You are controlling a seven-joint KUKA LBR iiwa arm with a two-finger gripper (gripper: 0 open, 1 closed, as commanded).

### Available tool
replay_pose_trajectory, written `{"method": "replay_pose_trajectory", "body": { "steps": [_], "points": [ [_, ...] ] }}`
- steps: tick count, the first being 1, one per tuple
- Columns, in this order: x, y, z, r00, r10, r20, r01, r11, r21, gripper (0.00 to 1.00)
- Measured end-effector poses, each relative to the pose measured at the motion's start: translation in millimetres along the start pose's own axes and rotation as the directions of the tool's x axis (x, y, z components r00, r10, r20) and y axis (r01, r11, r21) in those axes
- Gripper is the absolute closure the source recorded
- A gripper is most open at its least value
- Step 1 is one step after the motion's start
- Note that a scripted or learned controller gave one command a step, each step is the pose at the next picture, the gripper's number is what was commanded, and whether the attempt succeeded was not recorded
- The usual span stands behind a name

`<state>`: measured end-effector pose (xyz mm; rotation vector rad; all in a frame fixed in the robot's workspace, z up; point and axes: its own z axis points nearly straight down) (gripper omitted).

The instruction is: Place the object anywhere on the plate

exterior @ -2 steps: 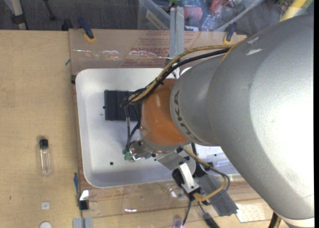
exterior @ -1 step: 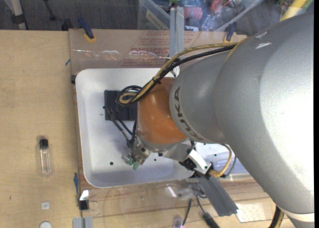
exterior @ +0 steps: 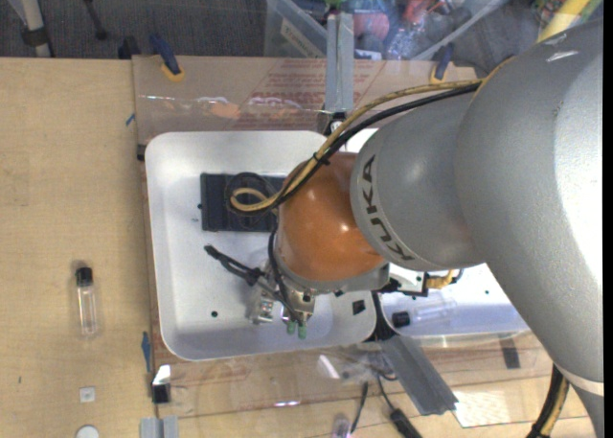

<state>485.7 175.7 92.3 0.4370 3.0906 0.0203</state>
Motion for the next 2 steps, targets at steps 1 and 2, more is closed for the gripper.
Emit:
{"method": "replay_pose_trajectory", "body": {
  "steps": [1,2],
  "points": [
    [-37.4,63.4,-124.7,0.947,-0.320,-0.017,0.320,0.947,0.006,1.00],
    [11.4,49.0,-80.0,0.988,0.151,-0.017,-0.150,0.988,0.019,1.00]
  ]
}}
